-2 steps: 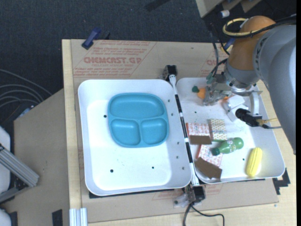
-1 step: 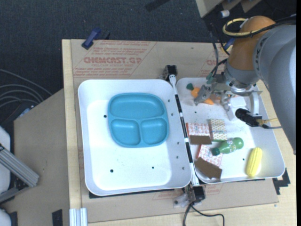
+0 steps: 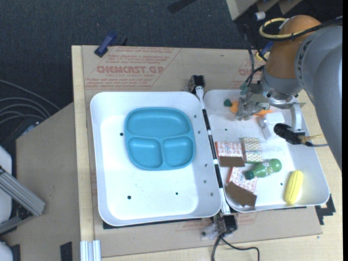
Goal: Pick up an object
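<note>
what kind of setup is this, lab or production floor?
Most likely a robotics lab bench for pick trials: two white bins side by side on protective-film board, an arm's gripper over toy-like items such as a yellow corn cob, and loose cables on the floor.

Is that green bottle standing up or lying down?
Lying down: the green bottle rests on its side in the right bin, beside the yellow corn.

My bench [image 3: 163, 64] is light wood with red letters on it. The floor [image 3: 81, 15] is dark blue carpet. Gray cables [image 3: 22, 113] curl on the left.
</note>
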`<state>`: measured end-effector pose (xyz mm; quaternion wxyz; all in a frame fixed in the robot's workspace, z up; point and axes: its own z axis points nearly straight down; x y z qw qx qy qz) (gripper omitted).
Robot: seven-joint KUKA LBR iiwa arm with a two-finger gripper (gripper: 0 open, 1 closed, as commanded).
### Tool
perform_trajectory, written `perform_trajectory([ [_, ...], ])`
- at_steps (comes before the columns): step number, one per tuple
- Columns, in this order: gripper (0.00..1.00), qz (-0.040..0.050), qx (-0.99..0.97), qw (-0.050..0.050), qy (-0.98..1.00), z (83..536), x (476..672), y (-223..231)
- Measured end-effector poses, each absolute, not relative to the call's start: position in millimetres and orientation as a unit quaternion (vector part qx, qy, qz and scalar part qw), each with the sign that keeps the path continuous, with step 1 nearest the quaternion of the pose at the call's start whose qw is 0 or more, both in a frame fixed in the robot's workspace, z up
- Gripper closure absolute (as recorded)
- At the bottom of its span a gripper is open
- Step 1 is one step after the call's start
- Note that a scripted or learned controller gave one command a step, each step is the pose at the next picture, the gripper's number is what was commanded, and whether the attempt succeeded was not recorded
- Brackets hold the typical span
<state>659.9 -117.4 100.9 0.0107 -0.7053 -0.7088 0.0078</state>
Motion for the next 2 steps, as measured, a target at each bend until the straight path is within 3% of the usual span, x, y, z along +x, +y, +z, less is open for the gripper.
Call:
perform_trajectory([
  [1, 0.0, 0.0078, -0.705, 0.011, -0.709, 100.7, 659.8, -117.0],
  [2, 0.0, 0.0057, -0.708, 0.019, -0.706, 81.3, 661.2, -135.1],
])
